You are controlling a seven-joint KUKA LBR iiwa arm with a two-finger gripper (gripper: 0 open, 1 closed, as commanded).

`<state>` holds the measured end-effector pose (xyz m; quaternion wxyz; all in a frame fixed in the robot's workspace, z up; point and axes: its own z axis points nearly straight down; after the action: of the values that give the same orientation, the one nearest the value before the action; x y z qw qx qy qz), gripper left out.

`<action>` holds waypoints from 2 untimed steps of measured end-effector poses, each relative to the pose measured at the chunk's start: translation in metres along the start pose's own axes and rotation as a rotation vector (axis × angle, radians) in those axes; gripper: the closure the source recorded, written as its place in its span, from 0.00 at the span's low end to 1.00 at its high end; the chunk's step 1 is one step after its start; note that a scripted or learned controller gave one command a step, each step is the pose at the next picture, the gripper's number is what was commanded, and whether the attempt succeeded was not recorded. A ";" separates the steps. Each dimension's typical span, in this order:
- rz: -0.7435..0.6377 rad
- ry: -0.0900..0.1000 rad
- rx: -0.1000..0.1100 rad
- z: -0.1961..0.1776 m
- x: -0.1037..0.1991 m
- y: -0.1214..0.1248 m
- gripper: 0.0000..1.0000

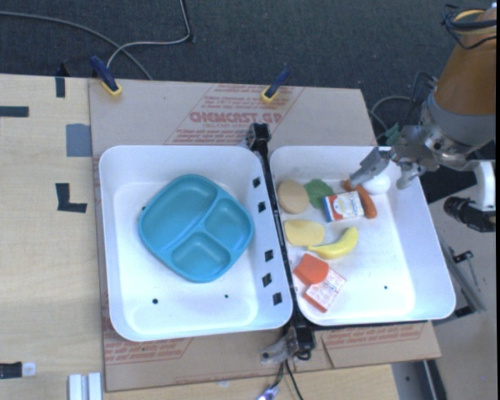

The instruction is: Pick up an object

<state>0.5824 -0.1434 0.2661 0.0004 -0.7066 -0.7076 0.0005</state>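
The right bin holds several toy foods: a tan bun, a green piece, a small carton with a red and blue label, an orange carrot-like piece, a pale yellow piece, a yellow banana, an orange-red block and a red and white packet. My gripper hangs over the bin's far right part, just above the carrot-like piece and a white object. Its fingers are spread apart with nothing visibly between them.
The left bin carries a blue divided plate. A black divider with clips runs between the bins. Yellow and blue clamps hold the cardboard at the back. Cables trail across the dark floor behind.
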 end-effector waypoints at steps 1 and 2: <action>0.000 0.002 0.004 0.129 0.037 0.085 0.00; 0.000 -0.001 -0.008 0.177 0.041 0.089 0.00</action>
<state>0.6709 -0.1020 0.0895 -0.0026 -0.7065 -0.7077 -0.0020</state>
